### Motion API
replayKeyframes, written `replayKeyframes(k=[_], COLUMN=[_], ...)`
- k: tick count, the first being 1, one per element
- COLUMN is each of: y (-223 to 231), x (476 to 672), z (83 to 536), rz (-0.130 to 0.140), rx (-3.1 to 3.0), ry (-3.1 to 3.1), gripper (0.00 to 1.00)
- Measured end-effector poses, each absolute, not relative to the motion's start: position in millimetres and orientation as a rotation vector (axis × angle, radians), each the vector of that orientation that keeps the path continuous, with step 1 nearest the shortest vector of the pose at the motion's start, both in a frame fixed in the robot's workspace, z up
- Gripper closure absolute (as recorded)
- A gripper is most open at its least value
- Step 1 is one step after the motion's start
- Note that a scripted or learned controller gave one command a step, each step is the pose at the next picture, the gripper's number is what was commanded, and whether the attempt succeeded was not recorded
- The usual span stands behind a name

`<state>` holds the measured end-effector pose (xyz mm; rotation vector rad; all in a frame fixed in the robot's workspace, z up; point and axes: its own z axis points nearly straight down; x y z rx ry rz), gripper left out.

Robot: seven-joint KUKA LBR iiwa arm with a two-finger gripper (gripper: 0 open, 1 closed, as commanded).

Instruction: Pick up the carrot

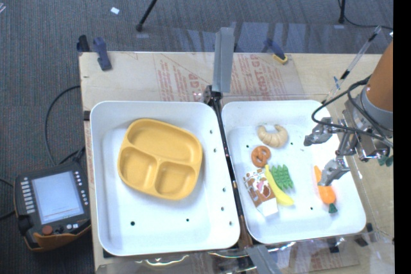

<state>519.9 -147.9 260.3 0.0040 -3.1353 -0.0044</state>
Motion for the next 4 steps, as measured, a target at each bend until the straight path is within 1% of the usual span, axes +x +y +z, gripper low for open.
replayKeyframes(k=[1,2,3,4], y=[-187.0,-205.4,-201.6,-208.3], x=[516.3,534.0,535.0,489.2], z=[180.4,84.0,89.7,88.3], rz=[-0.008,-0.004,-0.008,-0.004], rx=[-0.03,-0.194,-0.182,-0.658], ry=[-3.129,-3.132,-3.128,-3.063], gripper=[0.0,0.0,1.0,1.0])
